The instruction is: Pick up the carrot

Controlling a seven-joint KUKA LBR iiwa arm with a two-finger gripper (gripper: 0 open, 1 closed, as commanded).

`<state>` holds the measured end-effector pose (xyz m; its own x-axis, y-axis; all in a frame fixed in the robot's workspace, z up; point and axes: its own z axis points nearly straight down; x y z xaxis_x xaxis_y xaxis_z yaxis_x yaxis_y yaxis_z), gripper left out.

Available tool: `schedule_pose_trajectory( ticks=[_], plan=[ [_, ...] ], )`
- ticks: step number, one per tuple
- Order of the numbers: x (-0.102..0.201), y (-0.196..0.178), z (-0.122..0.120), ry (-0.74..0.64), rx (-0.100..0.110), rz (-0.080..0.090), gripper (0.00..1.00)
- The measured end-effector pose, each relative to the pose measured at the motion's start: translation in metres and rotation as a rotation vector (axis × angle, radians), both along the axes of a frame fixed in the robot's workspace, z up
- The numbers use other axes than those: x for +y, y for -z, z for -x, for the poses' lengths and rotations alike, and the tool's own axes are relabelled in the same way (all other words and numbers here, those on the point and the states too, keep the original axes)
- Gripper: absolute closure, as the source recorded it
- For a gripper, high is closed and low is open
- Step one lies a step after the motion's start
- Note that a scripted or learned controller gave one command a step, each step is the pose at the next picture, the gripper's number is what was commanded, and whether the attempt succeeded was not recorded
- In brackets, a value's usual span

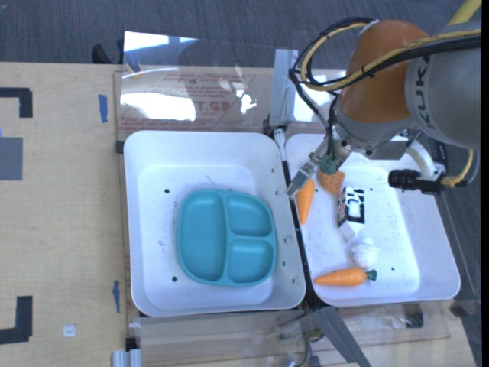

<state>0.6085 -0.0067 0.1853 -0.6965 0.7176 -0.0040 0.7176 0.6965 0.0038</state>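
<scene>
The end effector hangs over the upper left part of the right bin, close to the divider between the two bins. Its fingers are hard to separate from the clutter around them, so whether they stand wide, narrow or closed on anything cannot be told.

Two orange pieces sit right at it: a slim orange carrot-like piece just below and slightly left, standing nearly upright along the bin's left wall with its tip downward, and a short orange wedge just to its right. Neither can be confirmed as held.

The clearest carrot lies well apart from the end effector, near the bottom edge of the right bin. Its long axis runs almost left to right across the view, pointed tip to the left and green stub to the right. A small white object rests just above it and a black-and-white packet lies between it and the end effector.

The left bin holds a teal divided plate.

If the lower carrot is the target, the arm would likely need to travel toward the view's bottom and set its fingers across that sideways axis.
</scene>
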Motion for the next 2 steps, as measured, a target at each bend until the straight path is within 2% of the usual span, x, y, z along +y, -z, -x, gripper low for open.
schedule_pose_trajectory(
  ticks=[1,2],
  plan=[
    [-0.059,0.000,0.015,-0.216,0.004,0.001,0.00],
    [-0.009,0.000,0.000,-0.544,-0.002,0.002,0.00]
  ],
)
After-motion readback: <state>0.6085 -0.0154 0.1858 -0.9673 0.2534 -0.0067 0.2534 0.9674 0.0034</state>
